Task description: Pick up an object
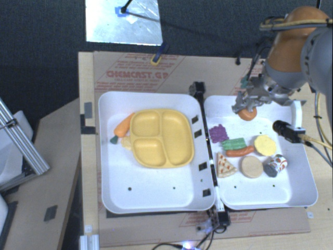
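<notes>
Two bins sit side by side on the bench. In the left bin [112, 191] a divided plate [158, 138] lies with a toy carrot [123, 125] at its left edge. In the right bin [296, 191], toy foods cluster mid-bin: grapes [218, 133], pizza slice [225, 165], round cookie [252, 166].

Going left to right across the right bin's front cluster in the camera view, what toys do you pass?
Pizza slice → tan round disc → grey-and-red toy. The grapes, green block, sausage and yellow disc lie further back and overlap these in left-right position, so they are left out.
</notes>
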### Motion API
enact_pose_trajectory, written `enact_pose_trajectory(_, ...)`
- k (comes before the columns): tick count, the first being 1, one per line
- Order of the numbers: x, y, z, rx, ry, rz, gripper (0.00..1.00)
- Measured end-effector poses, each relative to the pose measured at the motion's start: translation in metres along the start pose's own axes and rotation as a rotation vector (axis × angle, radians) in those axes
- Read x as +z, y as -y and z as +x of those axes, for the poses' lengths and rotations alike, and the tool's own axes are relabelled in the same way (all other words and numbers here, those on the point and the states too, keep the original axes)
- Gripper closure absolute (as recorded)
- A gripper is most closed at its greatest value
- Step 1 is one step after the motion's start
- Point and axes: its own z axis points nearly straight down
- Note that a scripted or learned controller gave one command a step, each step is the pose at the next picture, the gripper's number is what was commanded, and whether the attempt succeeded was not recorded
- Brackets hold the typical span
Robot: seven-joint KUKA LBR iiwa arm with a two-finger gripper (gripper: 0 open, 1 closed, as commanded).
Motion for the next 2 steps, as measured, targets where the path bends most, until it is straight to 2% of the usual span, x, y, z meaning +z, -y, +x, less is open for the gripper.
enact_pose_trajectory(1,0.002,-0.003,0.004,-0.003,0.000,-0.001,1.00)
enact_pose_trajectory(2,-0.014,-0.007,0.013,-0.006,-0.001,-0.002,1.00)
